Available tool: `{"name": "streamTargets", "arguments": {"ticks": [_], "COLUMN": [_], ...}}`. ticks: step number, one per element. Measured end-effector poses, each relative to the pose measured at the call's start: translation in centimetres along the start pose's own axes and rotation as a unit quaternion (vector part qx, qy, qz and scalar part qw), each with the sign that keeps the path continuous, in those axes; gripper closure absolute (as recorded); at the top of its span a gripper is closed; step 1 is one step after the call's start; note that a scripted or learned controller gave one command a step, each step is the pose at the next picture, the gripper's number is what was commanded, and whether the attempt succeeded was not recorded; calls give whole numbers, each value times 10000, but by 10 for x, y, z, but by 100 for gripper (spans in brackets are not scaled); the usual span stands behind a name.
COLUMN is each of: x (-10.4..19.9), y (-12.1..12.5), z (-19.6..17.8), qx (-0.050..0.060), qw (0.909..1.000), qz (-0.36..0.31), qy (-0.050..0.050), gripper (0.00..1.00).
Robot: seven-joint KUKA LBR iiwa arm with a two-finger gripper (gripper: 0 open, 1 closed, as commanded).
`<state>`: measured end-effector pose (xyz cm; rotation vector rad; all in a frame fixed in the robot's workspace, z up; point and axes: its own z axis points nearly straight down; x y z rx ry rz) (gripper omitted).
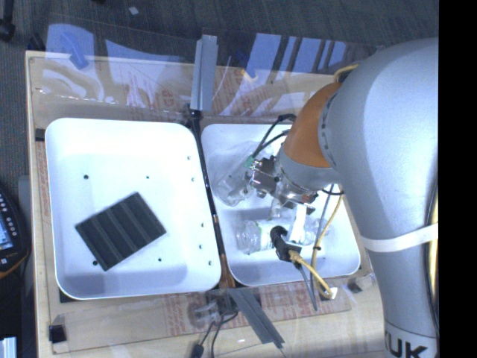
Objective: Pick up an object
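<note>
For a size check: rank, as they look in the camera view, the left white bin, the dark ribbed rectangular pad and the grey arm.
1. Grey arm, though nearest the camera
2. Left white bin
3. Dark ribbed rectangular pad

Both bins, the left bin (59, 200) and the right bin (223, 144), look like smooth white plastic with a soft sheen. In the left one lies a ribbed slab (121, 230), dark grey and matt, rubbery or plastic by its look. The right one holds clear crinkled plastic pieces (248, 237) that catch the light. The arm (387, 162) has a smooth, satin grey shell with an orange band (304, 136). The table (112, 88) looks like pale wood.
</note>
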<state>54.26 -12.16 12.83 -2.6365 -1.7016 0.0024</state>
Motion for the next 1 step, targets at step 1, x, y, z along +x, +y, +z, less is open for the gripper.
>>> {"name": "streamTargets", "arguments": {"ticks": [1], "x": [-21], "y": [-50], "z": [36], "qx": [-19], "qw": [9910], "qz": [-1341], "qy": [10], "gripper": [0]}}
